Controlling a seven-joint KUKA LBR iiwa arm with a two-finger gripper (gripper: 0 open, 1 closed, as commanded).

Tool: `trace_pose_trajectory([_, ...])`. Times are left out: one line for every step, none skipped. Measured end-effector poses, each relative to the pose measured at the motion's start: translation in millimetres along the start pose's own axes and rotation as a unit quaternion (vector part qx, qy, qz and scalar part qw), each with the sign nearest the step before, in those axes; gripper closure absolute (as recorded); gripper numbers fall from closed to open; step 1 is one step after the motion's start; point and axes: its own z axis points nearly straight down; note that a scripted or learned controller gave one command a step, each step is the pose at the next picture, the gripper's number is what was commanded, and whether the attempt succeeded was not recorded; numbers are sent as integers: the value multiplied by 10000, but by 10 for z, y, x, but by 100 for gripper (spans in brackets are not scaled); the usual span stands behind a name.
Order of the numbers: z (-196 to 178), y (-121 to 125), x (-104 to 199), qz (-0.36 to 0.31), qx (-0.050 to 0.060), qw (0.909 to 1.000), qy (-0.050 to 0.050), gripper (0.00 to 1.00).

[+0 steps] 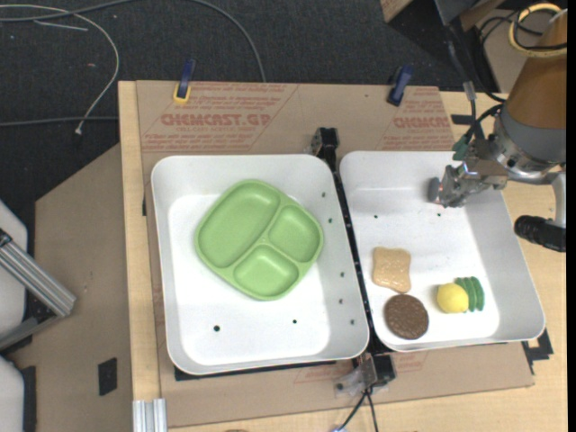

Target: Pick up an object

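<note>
Toys lie in the right bin (504,241), and we see the gripper (447,190) hanging over the far part of that same bin. We cannot tell how the gripper is set, because it looks small and blurry from up here, and we see no toy in it. The grey arm (531,129) with its orange band reaches in from the right.

Closer to us than the gripper, and a bit to its left, lies a tan cracker (392,268). Just past the cracker, nearer still to us, sits a round brown cookie (406,316). Right beside the cookie, almost straight in front of the gripper, is a yellow and green toy (460,296). All three are well apart from the gripper.

Far off to the gripper's left, in the left bin (180,331), rests a green plate (259,238) with three parts.
</note>
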Motion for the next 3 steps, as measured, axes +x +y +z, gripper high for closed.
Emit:
trace_pose_trajectory([11,72,609,-10,-5,10000,2,100])
trace_pose_trajectory([-15,-37,1116,-4,1,10000,1,100])
trace_pose_trajectory([157,-65,1661,4,9,10000,-5,100])
